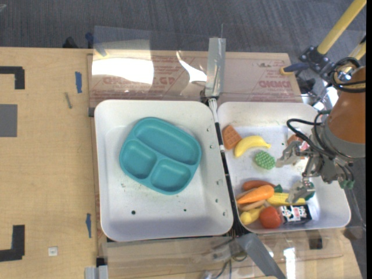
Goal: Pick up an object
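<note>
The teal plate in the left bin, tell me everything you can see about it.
The teal plate is a rounded-square divided dish that looks like smooth matte plastic. Raised ridges split it into three compartments: one large across the top and two smaller below, all holding nothing. It lies flat, right side up, turned slightly askew, in the upper middle of the left bin. It rests on the bin floor, and no other object touches it.

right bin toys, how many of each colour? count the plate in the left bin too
yellow: 3 (banana, corn, one at the front)
orange: 2 (waffle-like piece, carrot)
red: 2 (tomato, sausage)
green: 1
black and white carton: 1
teal plate: 1
total: 10
</note>
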Motion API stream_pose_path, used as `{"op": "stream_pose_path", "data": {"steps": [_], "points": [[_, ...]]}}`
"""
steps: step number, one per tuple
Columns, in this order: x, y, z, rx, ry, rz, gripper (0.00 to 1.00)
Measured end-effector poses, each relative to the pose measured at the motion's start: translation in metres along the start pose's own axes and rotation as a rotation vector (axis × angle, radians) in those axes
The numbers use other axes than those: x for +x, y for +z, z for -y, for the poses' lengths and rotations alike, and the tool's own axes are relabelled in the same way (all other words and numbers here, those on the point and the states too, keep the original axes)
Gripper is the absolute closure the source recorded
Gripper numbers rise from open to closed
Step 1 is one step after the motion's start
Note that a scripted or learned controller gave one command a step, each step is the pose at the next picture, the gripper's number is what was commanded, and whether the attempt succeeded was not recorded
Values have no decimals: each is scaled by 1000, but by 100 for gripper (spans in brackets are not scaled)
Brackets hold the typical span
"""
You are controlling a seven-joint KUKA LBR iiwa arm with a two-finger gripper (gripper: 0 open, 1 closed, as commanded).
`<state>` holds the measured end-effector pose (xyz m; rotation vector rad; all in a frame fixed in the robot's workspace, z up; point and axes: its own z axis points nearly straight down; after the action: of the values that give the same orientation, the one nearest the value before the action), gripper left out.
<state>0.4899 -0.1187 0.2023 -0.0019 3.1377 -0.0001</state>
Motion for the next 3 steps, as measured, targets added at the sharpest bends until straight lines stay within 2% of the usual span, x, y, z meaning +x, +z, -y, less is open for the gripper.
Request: {"op": "stream_pose_path", "data": {"steps": [1,2,3], "points": [[-62,112,-8,2,-58,9,0],[-114,113,-14,1,-5,11,0],[-63,113,-23,0,87,9,0]]}}
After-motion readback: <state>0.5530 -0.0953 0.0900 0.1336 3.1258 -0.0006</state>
